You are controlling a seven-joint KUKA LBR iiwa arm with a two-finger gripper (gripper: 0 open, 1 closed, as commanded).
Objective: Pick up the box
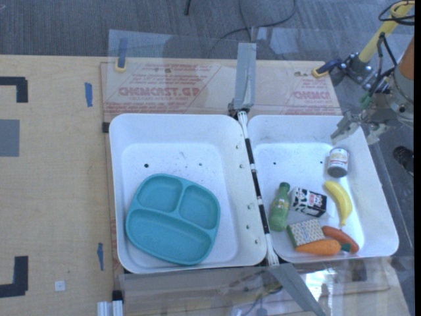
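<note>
From the camera above, two white bins are seen side by side on the bench. A teal plate (173, 218) with three parts is laid in the left bin (125, 137), down toward 7 o'clock of it. The right bin (289, 127) is packed with small things near its 6 o'clock edge. The box (308, 202), black and white with a cow-like pattern, is placed in the middle of that bunch. A green bottle (279, 207) is found just beside the box at 9 o'clock. A yellow banana (339, 200) is seen at 3 o'clock of the box. A small speckled block (306, 232) and an orange carrot (318, 247) are laid at 6 o'clock of the box. A little can (337, 162) is stood at 1 o'clock of the box. The gripper (358, 125) is held over the bin's 1 o'clock corner, well apart from the box, with its fingers spread apart and nothing between them.
</note>
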